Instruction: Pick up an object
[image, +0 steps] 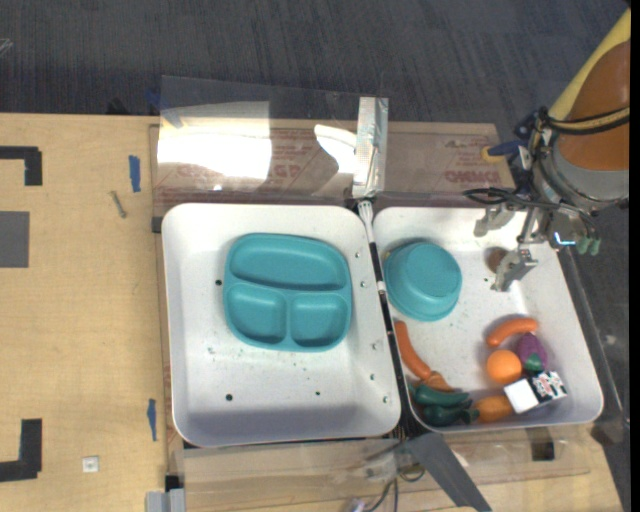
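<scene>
The bench (70, 300), of pale wood, bears two shallow white bins side by side. The left bin (190, 380) holds one teal tray (288, 290) with three compartments, lying flat near the bin's middle. The right bin (580, 400) holds every other object. The arm (597, 100), grey with an orange band, enters at upper right and hangs over the right bin's far right corner. A teal bowl (423, 279) sits upside down in the far left part of the right bin, just beside the wall shared with the left bin. A long orange carrot (415, 358) lies along that wall, running from below the bowl toward the near edge. At its near end lies a dark green item (442, 400), touching a small orange piece (492, 407). Toward the near right corner, a cluster: an orange sausage-shaped item (512, 329), a purple item (532, 350), an orange ball (504, 365) and a white block with dark markings (534, 391), close together or touching. The gripper (515, 262) hangs above the bin floor to the right of the bowl, apart from the cluster; nothing is seen between its fingers, and whether they stand wide or narrow cannot be told.
</scene>
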